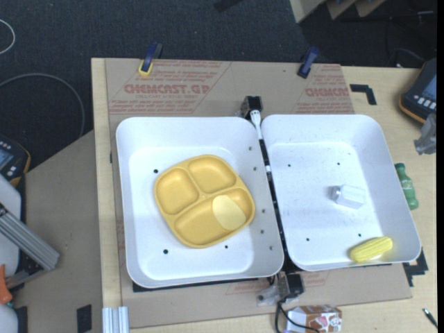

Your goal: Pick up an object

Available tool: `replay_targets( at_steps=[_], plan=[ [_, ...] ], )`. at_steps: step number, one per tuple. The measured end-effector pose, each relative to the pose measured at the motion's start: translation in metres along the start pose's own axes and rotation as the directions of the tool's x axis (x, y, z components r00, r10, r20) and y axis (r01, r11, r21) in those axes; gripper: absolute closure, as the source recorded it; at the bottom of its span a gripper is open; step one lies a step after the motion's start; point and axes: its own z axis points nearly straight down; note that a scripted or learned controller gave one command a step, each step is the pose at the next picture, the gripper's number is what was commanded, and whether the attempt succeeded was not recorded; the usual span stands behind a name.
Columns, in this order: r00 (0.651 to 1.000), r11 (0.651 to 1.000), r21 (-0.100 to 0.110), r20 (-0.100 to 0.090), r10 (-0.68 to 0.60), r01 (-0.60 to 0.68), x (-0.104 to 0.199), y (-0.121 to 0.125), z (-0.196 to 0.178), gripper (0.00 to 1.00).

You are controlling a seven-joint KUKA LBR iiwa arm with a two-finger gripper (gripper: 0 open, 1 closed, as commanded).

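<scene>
From my remote seat I see 2 shallow white bins side by side on a bench topped with brown printed cardboard (208,89). Both look like smooth moulded plastic with rounded corners and small dark holes dotted across their floors.

The left bin (135,255) holds a yellow divided plate (191,200), glossy plastic, rounded-square in outline and turned at a slant, with 3 compartments. A pale yellow oval piece (229,211), flat and matte like a chip or slice, lies in the plate's largest compartment, toward its right end.

The right bin (312,134) holds 2 loose objects. A small white block with a grey metallic end (346,196) lies right of the bin's middle. A yellow toy corn cob (371,249), stubby and ridged, rests against the near right wall, well apart from the block.

Just outside the right bin's right rim, a green bottle-like object (406,184) lies on the bench. A grey part (428,134) pokes in at the right edge of the view; I can't tell what it is, and I cannot tell the gripper's state. 2 blue clamps (307,62) pin the cardboard's far edge.
</scene>
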Motion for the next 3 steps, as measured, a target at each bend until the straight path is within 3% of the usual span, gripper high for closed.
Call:
replay_targets(
  at_steps=[1, 2, 3],
  plan=[
    [1.000, 1.000, -0.008, 0.001, -0.008, 0.008, 0.065, 0.022, 0.007, 1.00],
    [1.000, 1.000, -0.007, 0.000, -0.010, 0.010, 0.142, 0.000, 0.011, 1.00],
    [1.000, 1.000, -0.007, 0.001, -0.012, 0.012, 0.247, 0.000, 0.025, 1.00]
  ],
)
